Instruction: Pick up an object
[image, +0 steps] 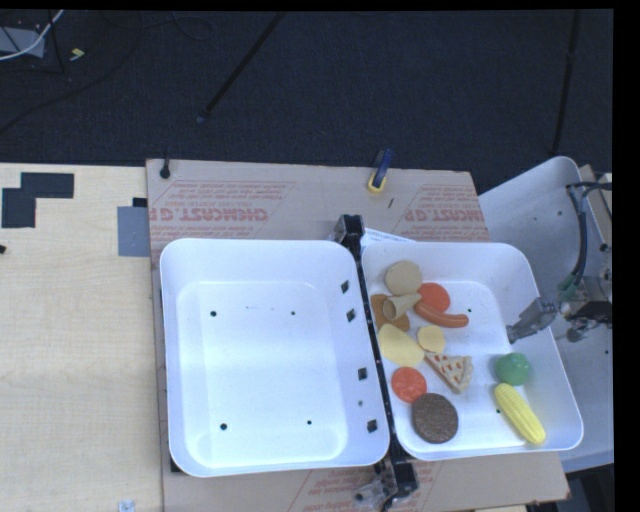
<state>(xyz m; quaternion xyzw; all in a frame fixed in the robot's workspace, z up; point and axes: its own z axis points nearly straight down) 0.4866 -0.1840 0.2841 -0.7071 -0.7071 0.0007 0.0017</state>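
Camera view: toy food pieces are seen crowded in the right bin (545, 280), from its centre toward 9 o'clock. A green ball (514, 368) and a yellow corn cob (521, 413) lie apart from the crowd, at 4 to 5 o'clock. All pieces are judged light, stiff plastic, smooth and likely slippery; none looks fragile. The corn cob is judged the easiest take: it is isolated, elongated, and best pinched across its narrow middle. The ball is round and could roll out of a pinch. The brown disc (435, 418) at 6 o'clock lies flat, offering little edge. The gripper (528, 322) is seen at the bin's 3 o'clock rim, just above the ball, touching no piece and holding nothing. Whether it is apart or together cannot be told.
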